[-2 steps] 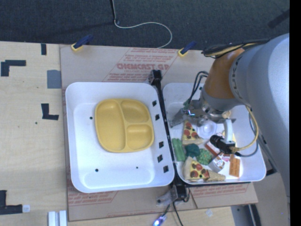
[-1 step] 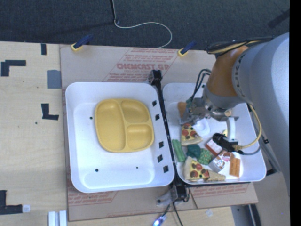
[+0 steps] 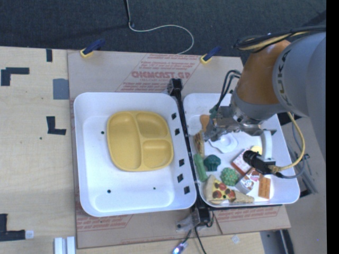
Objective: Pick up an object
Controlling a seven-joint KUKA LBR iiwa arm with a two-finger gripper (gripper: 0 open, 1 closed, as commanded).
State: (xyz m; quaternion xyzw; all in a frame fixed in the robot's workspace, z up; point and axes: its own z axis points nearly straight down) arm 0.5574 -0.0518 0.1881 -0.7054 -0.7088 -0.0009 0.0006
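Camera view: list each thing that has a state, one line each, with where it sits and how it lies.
Yellow divided plate: lying flat in the left bin, face up, nothing on it.
Pizza slice toy: flat, at the right bin's near edge.
Broccoli toy: lying among the clutter, right bin.
Teal toy: resting just below the gripper.
Gripper: low over the right bin; finger state unclear.
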